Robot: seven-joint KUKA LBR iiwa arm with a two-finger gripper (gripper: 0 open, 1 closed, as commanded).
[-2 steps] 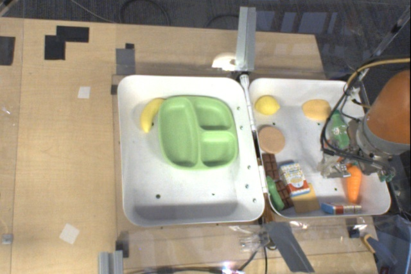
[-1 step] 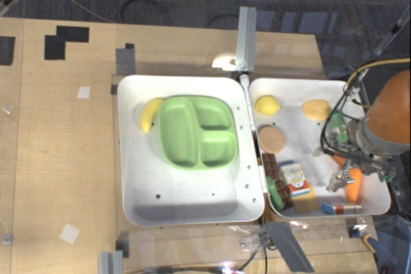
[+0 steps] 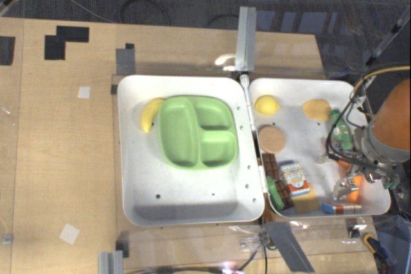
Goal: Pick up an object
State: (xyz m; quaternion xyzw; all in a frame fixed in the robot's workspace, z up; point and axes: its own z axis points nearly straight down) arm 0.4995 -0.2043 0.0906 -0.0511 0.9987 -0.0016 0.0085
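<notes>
1. Wooden desk (image 3: 58, 157) with two white bins; dark carpet beyond.
2. Left bin (image 3: 138, 196): green tray (image 3: 196, 131), banana (image 3: 149, 114).
3. Hand (image 3: 350, 186) low in right bin (image 3: 289, 90) near orange object (image 3: 355, 180); grip unclear.

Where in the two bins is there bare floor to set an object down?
Left bin: a wide bare strip in front of the green divided plate. Right bin: a patch between the yellow lemon, tan disc and tool. Its front is crowded around the small carton.
</notes>
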